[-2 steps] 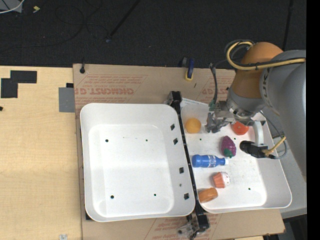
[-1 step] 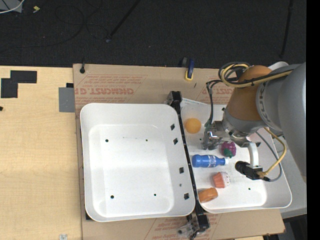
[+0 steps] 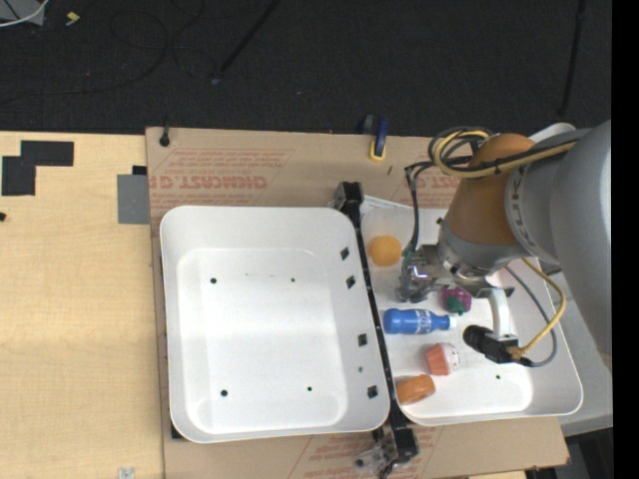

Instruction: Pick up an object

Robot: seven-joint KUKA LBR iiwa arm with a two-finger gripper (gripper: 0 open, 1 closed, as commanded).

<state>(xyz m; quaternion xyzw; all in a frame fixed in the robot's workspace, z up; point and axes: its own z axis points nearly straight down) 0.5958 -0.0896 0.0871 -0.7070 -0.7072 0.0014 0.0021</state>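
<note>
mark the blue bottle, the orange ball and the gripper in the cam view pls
blue bottle (image 3: 411, 321), camera view, middle of its blue body.
orange ball (image 3: 384, 250), camera view, centre of the ball.
gripper (image 3: 415, 285), camera view, at its tip, low in the right bin.

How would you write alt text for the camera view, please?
A grey arm with an orange band reaches from the right into the right bin, its gripper low among small items: an orange ball, a blue bottle and an orange piece. The left bin sits beside it.
</note>
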